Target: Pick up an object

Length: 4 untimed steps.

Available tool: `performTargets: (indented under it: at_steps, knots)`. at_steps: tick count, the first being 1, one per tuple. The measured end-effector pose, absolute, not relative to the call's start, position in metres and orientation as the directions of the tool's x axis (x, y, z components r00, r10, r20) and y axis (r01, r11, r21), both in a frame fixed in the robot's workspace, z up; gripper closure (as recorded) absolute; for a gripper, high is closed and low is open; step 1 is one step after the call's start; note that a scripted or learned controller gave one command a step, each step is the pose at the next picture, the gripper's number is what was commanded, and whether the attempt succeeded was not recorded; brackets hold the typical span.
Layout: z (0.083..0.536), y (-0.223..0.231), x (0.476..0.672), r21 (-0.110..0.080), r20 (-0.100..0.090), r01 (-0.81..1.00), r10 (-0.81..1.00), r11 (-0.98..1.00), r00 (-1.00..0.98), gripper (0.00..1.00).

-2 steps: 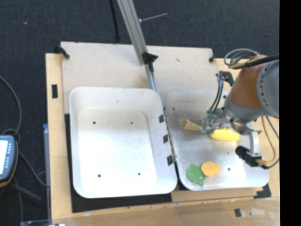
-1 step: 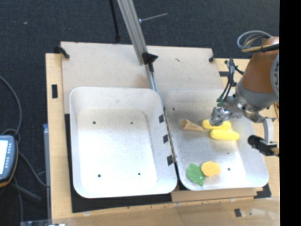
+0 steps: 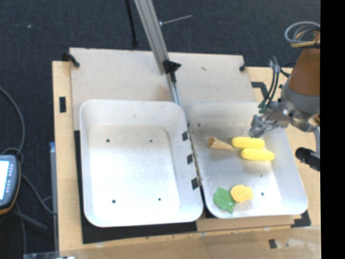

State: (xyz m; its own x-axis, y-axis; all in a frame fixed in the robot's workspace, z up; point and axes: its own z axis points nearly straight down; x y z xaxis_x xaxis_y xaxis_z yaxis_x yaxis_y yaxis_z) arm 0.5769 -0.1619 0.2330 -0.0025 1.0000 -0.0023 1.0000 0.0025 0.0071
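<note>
White plastic across the middle of the bench, noted from the left. Passed first, at the left edge, a handheld unit (image 3: 6, 179) with a pale screen, its text too small to read. Met next the left bin (image 3: 86, 144), speckled grey and dotted with a few dark marks. Saw an aluminium post (image 3: 150, 28) slanting down from the far side to the seam between the bins.

Found the right bin (image 3: 294, 196) holding everything worth picking. Spotted a tan cone-shaped piece (image 3: 218, 143) nearest the seam, tip pointing left. Counted two yellow oblong pieces just right of it, the farther one (image 3: 248, 142) touching or nearly touching the cone, the nearer one (image 3: 257, 155) pressed against its twin. Noticed a green piece (image 3: 222, 198) and a round orange-yellow piece (image 3: 241, 193) side by side at the near edge.

Reached last the gripper (image 3: 260, 125), hanging just beyond the farther yellow piece, at its right end. Could not judge whether spread or closed; too blurred against the bin floor. Saw nothing held.

Judged the approach under way, nothing lifted. Would have done well to centre over one yellow piece alone, straddle its short axis, and descend fully before closing, as the twin alongside risked getting nudged or wedged.

Read no brand, label or lettering anywhere.
</note>
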Motion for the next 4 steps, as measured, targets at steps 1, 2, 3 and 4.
performTargets:
  at_steps: [1, 2, 3, 4]
  knots:
    - [0.269, -0.163, 0.578, 0.005, -0.002, 1.000, 1.000, 0.004, -0.004, 1.00]
    - [0.268, -0.116, 0.571, 0.002, 0.000, 1.000, 1.000, 0.006, -0.006, 1.00]
    - [0.256, -0.062, 0.579, 0.000, 0.001, 1.000, 1.000, 0.007, -0.007, 1.00]
    - [0.253, -0.002, 0.587, 0.001, 0.001, 1.000, 1.000, 0.008, -0.008, 1.00]
